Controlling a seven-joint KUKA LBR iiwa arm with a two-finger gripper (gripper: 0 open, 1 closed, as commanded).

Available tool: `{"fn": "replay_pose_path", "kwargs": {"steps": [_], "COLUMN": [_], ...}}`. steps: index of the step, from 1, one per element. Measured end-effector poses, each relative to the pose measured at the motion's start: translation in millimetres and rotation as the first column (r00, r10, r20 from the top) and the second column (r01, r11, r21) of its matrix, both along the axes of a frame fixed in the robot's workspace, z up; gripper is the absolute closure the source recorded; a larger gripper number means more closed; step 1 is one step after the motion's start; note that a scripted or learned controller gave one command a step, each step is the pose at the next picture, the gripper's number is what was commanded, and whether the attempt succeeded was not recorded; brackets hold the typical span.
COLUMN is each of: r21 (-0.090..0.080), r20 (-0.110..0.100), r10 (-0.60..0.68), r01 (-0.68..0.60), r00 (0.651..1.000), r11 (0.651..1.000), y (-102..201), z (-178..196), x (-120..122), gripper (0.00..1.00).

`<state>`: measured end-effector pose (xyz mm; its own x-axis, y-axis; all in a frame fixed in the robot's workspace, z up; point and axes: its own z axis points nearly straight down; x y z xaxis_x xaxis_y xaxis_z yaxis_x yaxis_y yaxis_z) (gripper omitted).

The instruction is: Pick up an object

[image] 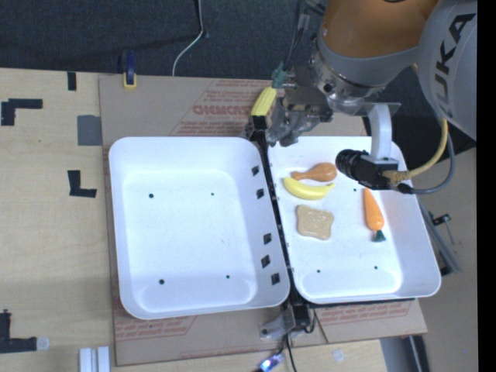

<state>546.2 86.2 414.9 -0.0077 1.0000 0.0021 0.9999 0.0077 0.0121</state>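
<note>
Two white bins side by side on counter. Left bin bare inside apart from small dark dots. Right bin holds four items: chicken drumstick near top, banana touching just below it, slice of bread below banana, slightly apart, carrot to the right, lying lengthwise, green end toward bottom. Gripper sits over top left corner of right bin, by the divide btwn bins. Jaws: cannot tell if spread or closed, dark hardware hides them. Yellow corn cob shows at gripper's upper left, just beyond bin rim; whether it's pinched can't be told. Arm's orange band above.
</note>
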Motion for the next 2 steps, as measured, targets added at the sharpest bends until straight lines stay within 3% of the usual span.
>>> {"fn": "replay_pose_path", "kwargs": {"steps": [1,2], "r21": [-0.004,-0.004], "r20": [-0.024,-0.013], "r10": [-0.013,-0.005], "r01": [0.013,0.005], "r00": [1.0,1.0], "r11": [1.0,1.0], "y": [-50.3,-31.7], "z": [-72.2,-101.4], "x": [-66.3,11.4], "gripper": [1.0,1.0]}}
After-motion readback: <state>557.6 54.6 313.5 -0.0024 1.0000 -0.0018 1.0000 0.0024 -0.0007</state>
